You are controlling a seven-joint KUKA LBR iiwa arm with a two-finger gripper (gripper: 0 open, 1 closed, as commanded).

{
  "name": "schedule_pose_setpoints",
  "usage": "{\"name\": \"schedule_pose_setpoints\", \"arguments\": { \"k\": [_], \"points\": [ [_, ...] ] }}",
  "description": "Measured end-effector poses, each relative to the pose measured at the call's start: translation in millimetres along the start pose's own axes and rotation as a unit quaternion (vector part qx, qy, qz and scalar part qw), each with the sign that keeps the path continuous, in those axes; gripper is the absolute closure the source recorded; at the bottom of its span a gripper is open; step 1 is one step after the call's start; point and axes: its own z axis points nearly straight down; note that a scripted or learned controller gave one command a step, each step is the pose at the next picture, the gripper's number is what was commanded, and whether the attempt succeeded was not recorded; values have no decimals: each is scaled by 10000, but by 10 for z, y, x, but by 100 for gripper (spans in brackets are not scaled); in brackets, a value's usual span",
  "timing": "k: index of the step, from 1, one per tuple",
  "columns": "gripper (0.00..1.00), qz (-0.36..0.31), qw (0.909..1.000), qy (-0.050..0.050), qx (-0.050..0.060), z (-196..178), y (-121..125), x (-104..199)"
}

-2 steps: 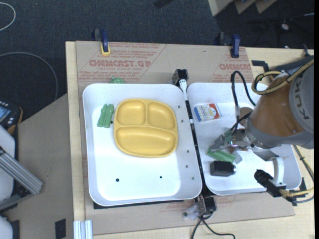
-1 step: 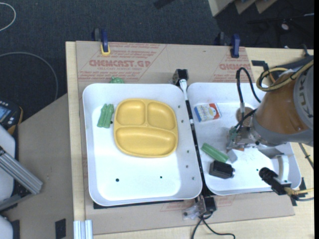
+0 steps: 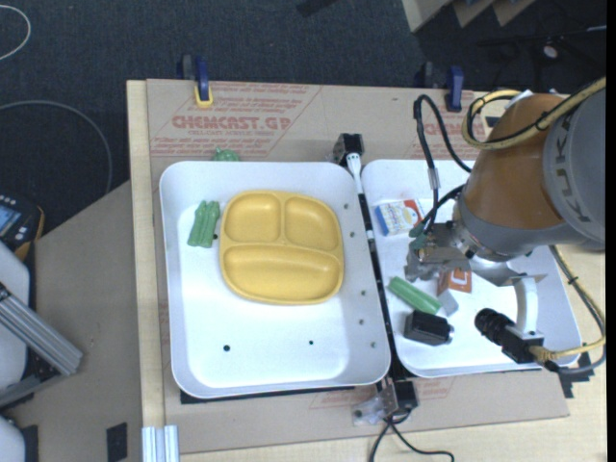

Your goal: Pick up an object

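My gripper (image 3: 430,261) hangs low over the left half of the right bin (image 3: 553,340), under the orange wrist band. Just below it lies a green cylinder (image 3: 416,295), slanted, close to the gripper or touching it. A black block (image 3: 427,328) rests in front of the cylinder. A small orange-brown packet (image 3: 458,280) peeks out beside the gripper on its right. A white box with blue and red print (image 3: 397,216) lies behind the gripper near the bin's back left. I see nothing clearly held.
The left bin (image 3: 192,345) holds a yellow divided plate (image 3: 281,246) and a green ridged piece (image 3: 203,224) at its left. Another small green thing (image 3: 225,156) lies on the board behind that bin. The arm covers the right bin's back right.
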Motion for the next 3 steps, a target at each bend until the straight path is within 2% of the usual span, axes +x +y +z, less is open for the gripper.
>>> {"name": "schedule_pose_setpoints", "arguments": {
  "k": [1,2,3],
  "points": [
    [100,7,10000,-1,-2,-701,-152,496],
    [100,-4,10000,8,-29,-1875,-133,1266],
    [100,1,10000,8,-5,-2295,-133,1788]
  ]
}}
